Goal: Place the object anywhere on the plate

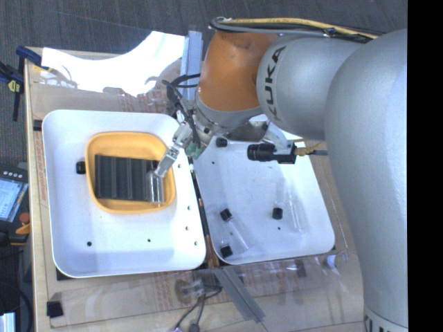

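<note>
Grey arm point(332, 116) fills frame right. My claw point(165, 166) sits over the yellow plate point(104, 147) in the left bin point(124, 247); can't tell its state. Dark ribbed object point(121, 178) lies flat on plate, long axis left-right.

Two shallow white bins sit side by side: the left bin point(104, 254) at lower left, the right bin point(304, 234) at centre. White paper point(131, 64) lies at upper left. A handheld screen point(10, 198) sits at the left edge.
</note>
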You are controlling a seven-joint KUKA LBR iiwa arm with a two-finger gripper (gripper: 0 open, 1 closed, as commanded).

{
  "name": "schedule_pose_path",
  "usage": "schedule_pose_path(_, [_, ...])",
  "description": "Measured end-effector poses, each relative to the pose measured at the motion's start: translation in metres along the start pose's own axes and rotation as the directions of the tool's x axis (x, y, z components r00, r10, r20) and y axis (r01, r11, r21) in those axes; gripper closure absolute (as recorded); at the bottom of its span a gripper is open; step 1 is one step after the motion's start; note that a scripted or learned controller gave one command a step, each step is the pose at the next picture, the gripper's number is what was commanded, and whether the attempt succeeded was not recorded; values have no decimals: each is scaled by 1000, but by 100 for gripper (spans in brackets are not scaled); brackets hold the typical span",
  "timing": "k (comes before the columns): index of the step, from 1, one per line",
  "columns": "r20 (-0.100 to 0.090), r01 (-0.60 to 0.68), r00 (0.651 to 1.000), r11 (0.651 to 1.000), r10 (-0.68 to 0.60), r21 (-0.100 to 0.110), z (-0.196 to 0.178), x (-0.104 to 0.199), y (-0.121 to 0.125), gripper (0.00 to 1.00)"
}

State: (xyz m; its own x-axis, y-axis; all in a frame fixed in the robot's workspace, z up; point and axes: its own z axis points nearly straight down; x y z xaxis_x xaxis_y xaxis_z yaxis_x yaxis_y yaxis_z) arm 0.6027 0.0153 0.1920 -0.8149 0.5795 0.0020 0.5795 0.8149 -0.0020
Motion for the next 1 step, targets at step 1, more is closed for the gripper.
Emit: schedule_pose_path(1, [4,51,999,999,-51,-2,-23,-40,8,0])
